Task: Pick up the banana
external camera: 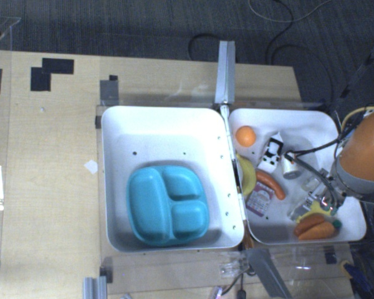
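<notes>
**Banana at the right bin's left wall**

The curved yellow banana (247, 174) lies against the left wall of the right shallow white bin (311, 116), beside a red sausage (271, 185). The metal end effector (313, 199) is low near two orange carrots (314, 227); whether it is open cannot be told, and nothing shows in its grasp.

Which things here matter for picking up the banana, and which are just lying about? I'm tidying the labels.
For the job: banana; gripper; right bin.

Lying about: orange; sausage; carrots; packet; blue divided plate in the left bin.
</notes>
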Robot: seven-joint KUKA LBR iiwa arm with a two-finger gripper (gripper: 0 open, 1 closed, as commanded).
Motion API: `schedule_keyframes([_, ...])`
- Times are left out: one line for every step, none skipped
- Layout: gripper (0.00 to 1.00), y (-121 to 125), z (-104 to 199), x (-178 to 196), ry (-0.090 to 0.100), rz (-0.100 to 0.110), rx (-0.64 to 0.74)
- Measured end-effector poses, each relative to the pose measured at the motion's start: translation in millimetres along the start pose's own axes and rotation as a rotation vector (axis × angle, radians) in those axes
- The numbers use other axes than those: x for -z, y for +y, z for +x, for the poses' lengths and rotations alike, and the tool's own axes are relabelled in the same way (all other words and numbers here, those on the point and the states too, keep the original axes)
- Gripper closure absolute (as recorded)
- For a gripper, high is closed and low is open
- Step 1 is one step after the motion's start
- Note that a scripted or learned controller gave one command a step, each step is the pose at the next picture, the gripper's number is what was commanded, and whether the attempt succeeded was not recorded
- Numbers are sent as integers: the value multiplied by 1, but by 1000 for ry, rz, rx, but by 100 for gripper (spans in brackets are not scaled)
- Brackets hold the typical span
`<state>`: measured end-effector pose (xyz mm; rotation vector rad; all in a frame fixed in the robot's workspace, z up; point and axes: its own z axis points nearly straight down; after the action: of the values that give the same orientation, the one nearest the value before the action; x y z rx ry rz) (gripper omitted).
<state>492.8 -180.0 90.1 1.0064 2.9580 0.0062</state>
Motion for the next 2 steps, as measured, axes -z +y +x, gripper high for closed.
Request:
schedule_keyframes([0, -15, -23, 120, 5, 6, -85])
schedule_keyframes([0, -16, -23, -1, -1, 3, 25])
